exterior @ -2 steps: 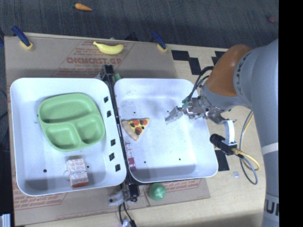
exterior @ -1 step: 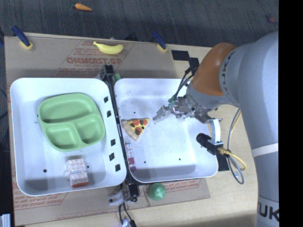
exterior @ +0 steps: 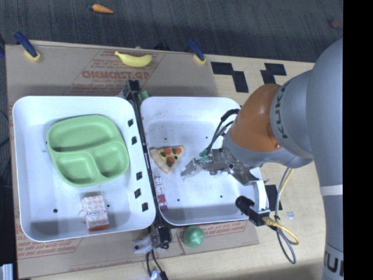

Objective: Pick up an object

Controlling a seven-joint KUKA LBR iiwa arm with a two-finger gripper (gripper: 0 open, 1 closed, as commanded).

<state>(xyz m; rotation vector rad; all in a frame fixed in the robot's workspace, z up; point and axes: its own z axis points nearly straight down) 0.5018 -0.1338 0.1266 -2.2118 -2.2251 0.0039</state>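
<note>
Pincer [exterior: 191,169] in right bin [exterior: 192,109], spread state impossible to tell. Pizza slice [exterior: 166,156] just beside at ten o'clock; probably light, flat, stiffish: best pinched across crust.

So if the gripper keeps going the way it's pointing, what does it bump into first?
Probably the pizza slice. The gripper points left across the right bin, and the slice lies just ahead. Height is hard to judge from above, so it might pass over it.

Cardboard-covered bench [exterior: 227,77] with red print, two shallow white bins side by side, left bin [exterior: 23,174] and right bin [exterior: 192,107], yellow banana [exterior: 133,58] behind them, green ball [exterior: 193,235] at the front edge, blue clamps [exterior: 27,45] on the back edge
</note>
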